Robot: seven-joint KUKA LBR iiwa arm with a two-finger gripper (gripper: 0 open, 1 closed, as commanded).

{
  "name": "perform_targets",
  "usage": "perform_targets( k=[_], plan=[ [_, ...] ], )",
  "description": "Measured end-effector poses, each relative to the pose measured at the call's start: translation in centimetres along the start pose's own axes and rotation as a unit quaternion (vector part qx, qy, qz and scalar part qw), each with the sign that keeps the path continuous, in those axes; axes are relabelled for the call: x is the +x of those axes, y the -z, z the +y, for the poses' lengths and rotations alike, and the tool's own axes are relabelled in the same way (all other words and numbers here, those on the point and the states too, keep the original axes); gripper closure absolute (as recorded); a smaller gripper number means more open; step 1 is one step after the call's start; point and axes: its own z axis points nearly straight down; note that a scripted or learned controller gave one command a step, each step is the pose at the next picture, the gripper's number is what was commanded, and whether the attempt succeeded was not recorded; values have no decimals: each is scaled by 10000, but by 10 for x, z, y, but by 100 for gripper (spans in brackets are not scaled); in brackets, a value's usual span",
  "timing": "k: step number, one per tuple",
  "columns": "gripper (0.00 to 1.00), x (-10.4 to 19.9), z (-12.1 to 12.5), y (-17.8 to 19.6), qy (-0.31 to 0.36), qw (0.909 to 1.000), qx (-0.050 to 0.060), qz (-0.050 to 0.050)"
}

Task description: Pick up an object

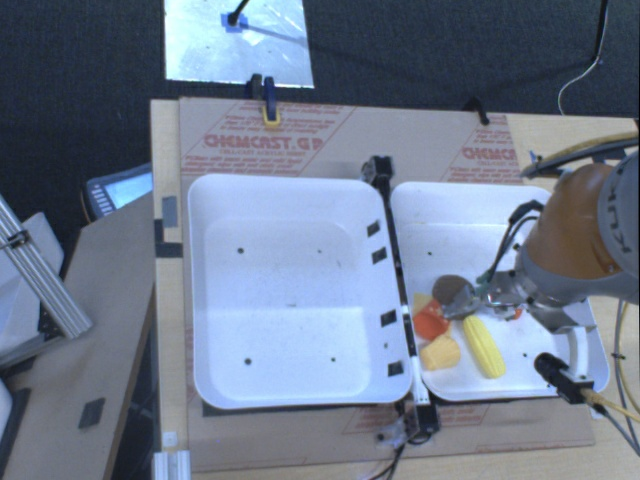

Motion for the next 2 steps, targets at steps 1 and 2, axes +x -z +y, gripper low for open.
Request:
perform_targets(
  k=[1,2],
  plan=[
    [100,0,-1,8,-3,10000,12,5],
    [100,61,60,90,59,10000,2,30]
  ],
)
